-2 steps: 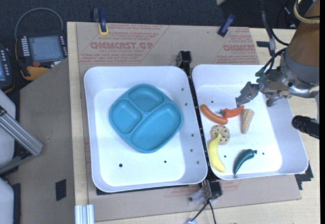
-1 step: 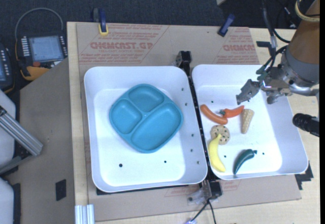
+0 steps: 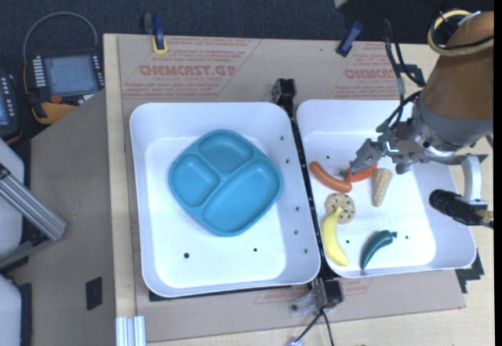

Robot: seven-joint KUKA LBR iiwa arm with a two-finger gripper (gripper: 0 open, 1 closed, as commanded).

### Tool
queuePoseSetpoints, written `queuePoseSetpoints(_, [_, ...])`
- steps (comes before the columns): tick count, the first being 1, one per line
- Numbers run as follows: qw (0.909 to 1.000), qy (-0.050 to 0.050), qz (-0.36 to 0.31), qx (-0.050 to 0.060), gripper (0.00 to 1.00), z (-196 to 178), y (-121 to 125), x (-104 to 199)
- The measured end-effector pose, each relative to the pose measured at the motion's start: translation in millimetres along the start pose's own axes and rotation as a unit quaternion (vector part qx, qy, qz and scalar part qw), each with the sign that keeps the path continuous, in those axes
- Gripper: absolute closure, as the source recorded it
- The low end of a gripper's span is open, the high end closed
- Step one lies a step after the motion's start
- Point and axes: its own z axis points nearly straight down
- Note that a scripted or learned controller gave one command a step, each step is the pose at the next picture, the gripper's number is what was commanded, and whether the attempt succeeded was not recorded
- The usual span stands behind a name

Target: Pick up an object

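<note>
The hand (image 3: 367, 158) hangs over the hot dog (image 3: 339, 176), grip unreadable; light, smooth, likely slippery; best pinched mid-length

Grey arm (image 3: 451, 113), orange band, black cables

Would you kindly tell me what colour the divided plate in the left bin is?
The divided plate is light blue, seen plainly in the camera view.

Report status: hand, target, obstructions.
Hand low in right white bin, at the orange-red toy sausage. Grip state unclear. Beige cone, round cookie, yellow banana crowd close.
</note>
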Motion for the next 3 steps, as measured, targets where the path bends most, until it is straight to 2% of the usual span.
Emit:
queuePoseSetpoints(2, [1.0, 0.0, 0.0, 0.001, 0.0, 123.1, 3.2, 0.0])
queuePoseSetpoints(3, [1.0, -0.001, 0.0, -0.004, 1.0, 108.7, 5.3, 0.0])
